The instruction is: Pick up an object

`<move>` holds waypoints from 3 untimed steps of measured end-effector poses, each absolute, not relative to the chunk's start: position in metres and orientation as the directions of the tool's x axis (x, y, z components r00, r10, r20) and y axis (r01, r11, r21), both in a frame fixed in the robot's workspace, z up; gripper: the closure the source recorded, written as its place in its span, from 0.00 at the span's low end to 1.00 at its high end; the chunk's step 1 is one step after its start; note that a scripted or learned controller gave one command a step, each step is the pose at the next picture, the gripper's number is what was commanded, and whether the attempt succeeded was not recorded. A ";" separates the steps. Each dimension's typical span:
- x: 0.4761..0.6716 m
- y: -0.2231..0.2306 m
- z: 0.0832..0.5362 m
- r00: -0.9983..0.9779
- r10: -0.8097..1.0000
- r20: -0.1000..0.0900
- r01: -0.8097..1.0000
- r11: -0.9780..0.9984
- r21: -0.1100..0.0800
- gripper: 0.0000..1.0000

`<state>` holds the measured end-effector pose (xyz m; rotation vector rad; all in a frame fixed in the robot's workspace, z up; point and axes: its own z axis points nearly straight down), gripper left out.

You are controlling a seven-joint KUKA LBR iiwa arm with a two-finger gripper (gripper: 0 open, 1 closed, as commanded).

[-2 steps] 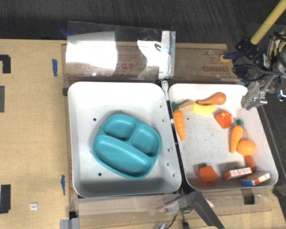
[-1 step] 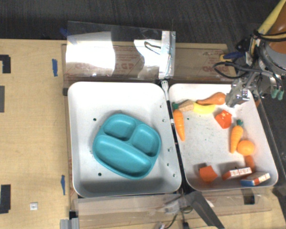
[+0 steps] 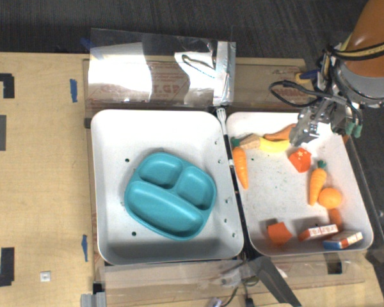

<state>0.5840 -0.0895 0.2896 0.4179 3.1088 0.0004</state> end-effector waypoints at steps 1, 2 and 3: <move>0.601 -0.056 0.289 -0.968 0.251 -0.009 0.251 0.968 0.003 1.00; 0.630 -0.012 0.291 -0.970 0.245 -0.008 0.245 0.970 0.004 1.00; 0.638 0.033 0.297 -0.949 0.314 -0.008 0.314 0.950 0.005 1.00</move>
